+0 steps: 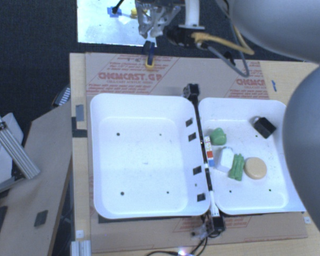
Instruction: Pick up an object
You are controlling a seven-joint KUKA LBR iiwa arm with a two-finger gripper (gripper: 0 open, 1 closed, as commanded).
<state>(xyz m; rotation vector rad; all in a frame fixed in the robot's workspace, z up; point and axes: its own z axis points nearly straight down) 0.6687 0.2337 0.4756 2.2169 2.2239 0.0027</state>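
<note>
Camera view puts the gripper [149, 33] at twelve o'clock, its state untellable, so it should descend squarely over the tan disc [255, 168] at four o'clock in the right bin [240, 111].

The arm [288, 20] is big, round and grey. A yellow cable [224, 41] and grey wires hang beside its metal end effector [149, 33].

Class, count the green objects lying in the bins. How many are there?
2, both in the right bin: a round green piece near the divider, and a ridged green piece beside the tan disc.
</note>
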